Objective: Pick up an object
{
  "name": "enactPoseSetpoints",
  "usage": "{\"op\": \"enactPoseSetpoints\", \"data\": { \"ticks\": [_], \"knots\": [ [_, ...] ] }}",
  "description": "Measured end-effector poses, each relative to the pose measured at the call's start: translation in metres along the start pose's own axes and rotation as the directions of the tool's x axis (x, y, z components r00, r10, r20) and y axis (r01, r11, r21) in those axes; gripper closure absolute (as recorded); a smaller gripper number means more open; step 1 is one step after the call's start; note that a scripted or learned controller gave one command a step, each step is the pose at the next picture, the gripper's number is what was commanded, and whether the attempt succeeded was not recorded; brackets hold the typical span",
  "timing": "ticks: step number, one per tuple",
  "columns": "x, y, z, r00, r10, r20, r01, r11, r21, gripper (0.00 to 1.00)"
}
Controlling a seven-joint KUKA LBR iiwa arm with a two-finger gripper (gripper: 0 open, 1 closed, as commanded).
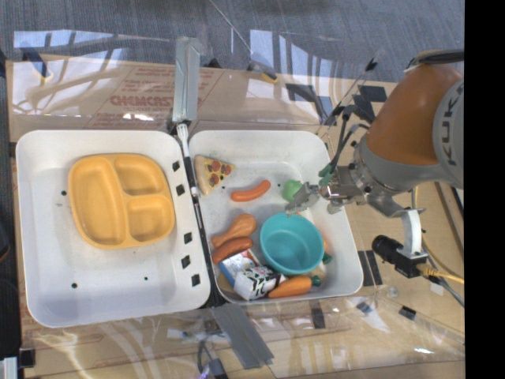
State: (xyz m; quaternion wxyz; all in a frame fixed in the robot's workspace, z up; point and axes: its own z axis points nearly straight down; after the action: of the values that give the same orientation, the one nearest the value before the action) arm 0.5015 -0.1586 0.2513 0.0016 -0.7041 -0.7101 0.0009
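Observation:
My gripper point(314, 197) hangs over the right side of the right bin point(260, 144), reaching in from the right. Just left of it lies a small green object point(293, 188), touching or very close to the gripper's tip. Below the gripper sits a teal bowl point(290, 242). A red sausage point(251, 190) and a pizza slice point(211, 172) lie farther left in the same bin. Nothing shows as lifted.
The right bin also holds an orange drumstick point(237, 229), a red-orange piece point(231, 249), a small printed carton point(251, 275) and a carrot point(289, 287) along its front. The left bin point(47, 290) holds a yellow divided plate point(121, 198). Cables hang near the arm's wrist.

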Motion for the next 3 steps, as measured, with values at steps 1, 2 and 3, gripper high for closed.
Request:
{"op": "enactPoseSetpoints", "data": {
  "ticks": [1, 2, 3],
  "knots": [
    [0.013, -0.004, 0.128, 0.963, 0.269, -0.001, -0.269, 0.963, 0.006, 0.00],
    [0.055, 0.080, 0.159, 0.900, 0.435, 0.001, -0.435, 0.900, -0.003, 0.00],
    [0.055, 0.081, 0.147, 0.903, 0.430, 0.001, -0.430, 0.903, -0.003, 1.00]
  ]
}}
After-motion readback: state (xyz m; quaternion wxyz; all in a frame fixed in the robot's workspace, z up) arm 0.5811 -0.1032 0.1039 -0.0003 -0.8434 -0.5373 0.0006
